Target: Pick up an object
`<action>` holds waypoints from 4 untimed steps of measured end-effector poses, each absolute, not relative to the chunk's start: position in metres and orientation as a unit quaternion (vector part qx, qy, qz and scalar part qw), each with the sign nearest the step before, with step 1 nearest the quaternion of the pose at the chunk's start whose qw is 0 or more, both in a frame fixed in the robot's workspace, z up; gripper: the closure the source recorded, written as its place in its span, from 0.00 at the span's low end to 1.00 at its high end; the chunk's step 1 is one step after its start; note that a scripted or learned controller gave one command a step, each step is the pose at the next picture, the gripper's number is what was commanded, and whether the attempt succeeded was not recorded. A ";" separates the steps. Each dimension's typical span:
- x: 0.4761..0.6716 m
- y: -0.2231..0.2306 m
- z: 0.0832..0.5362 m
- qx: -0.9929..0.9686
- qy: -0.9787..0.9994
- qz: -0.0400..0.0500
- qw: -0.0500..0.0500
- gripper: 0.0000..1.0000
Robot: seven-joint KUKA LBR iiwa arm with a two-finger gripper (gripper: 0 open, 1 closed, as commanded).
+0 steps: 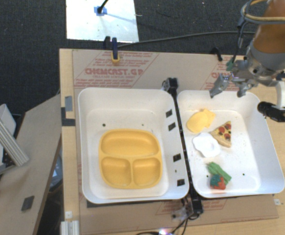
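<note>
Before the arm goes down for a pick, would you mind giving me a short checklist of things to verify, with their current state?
1. Claw carries nothing between its fingers: ok.
2. Claw is above the right bin: ok, over its far rim.
3. Claw is directly over a target: not ok; the yellow piece lies nearer the camera.
4. Items lie apart for a clean grasp: not ok; the white piece touches the pizza slice.
5. Green and red toy lies apart from the others: ok.

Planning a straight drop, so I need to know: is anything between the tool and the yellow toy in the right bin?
Nothing visible. The tool hangs open above the right bin's far rim; the yellow toy lies uncovered.
</note>
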State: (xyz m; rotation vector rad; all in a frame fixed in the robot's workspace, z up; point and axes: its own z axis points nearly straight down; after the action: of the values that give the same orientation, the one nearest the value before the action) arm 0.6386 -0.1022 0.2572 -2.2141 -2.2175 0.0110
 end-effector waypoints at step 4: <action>0.633 -0.104 0.098 -0.707 -0.708 0.001 0.001 0.00</action>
State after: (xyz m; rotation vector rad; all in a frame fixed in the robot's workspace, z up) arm 0.6332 -0.1043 0.0982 -2.2192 -2.2219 0.0018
